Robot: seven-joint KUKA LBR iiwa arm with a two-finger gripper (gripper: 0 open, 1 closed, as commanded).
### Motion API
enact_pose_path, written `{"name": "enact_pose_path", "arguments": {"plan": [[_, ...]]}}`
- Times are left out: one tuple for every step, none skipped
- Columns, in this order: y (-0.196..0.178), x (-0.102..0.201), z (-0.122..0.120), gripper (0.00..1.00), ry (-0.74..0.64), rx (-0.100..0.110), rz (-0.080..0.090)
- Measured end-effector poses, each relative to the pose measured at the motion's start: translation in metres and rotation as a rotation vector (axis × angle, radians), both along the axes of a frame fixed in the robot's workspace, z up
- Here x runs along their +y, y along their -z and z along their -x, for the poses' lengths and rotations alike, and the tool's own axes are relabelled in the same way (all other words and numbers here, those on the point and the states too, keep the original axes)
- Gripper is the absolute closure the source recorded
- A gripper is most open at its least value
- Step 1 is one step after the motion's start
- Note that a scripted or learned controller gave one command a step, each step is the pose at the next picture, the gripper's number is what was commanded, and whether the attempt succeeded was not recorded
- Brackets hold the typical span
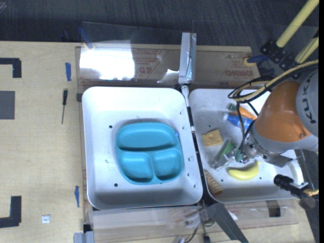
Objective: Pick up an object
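Two shallow white bins sit side by side on a wooden bench, seen from above at a slant. The left bin, at frame centre, holds one blue divided tray with three compartments, one long and two small. The right bin holds several small things: one yellow banana near its lower edge, one tan square block toward its left side, one brown piece at its lower left corner, and an orange and blue item higher up, partly hidden. The banana lies with its long axis nearly level across the frame, ends curling upward. The grey arm with its orange band comes in from the right and covers much of this bin. Its gripper sits just above the banana, beside a greenish object, perhaps touching it. The arm's bulk blocks the pincer, so whether it is wide, narrow or holding cannot be told
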State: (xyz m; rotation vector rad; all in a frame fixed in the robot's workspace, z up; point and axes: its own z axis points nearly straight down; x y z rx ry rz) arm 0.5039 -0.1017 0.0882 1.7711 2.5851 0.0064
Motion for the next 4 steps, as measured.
{"name": "enact_pose_path", "arguments": {"plan": [[0.001,-0.012,-0.086,0.00,0.106,0.001,0.000],[0.000,-0.003,-0.021,0.00,0.069,0.004,-0.002],[-0.011,-0.003,-0.024,1.00,0.070,-0.005,0.000],[-0.098,0.048,-0.068,1.00,0.327,0.005,-0.003]]}}
